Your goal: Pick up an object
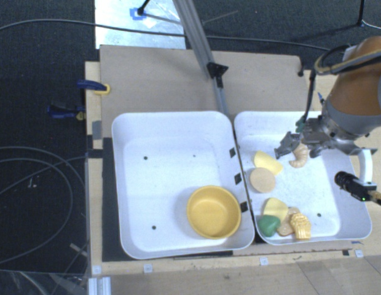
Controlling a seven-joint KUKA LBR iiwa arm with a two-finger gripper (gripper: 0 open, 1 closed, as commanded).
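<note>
The gripper (299,145) hangs over the upper part of the right bin (356,226), carried by the grey arm (356,97) with its orange band that comes in from the right side of the camera view. Its dark fingers are spread apart, one reaching out to the left and one nearer the wrist, and nothing sits clamped between them. Just below the gripper and touching or nearly touching its tips lies a small beige knobbly object (298,157); whether a finger actually rests on it cannot be told. A little further below and to the gripper's left lies a pale yellow wedge-shaped piece (267,162), and directly under that a round tan disc (262,180), the two just beside each other. Well below the gripper, near the front wall of the same bin, a cluster sits together: another pale yellow piece (275,208), a green rounded object (268,225) touching its lower edge, and to their right a yellow ridged object (300,225) with a small tan thing pressed against it. Far to the gripper's left and lower, in the left bin (135,165), a yellow bowl (214,211) stands upright near the front right corner. Both bins rest side by side on the brown worktop (160,78), their inner walls touching. A slanted metal pole (200,39) crosses the worktop above and to the gripper's left.
</note>
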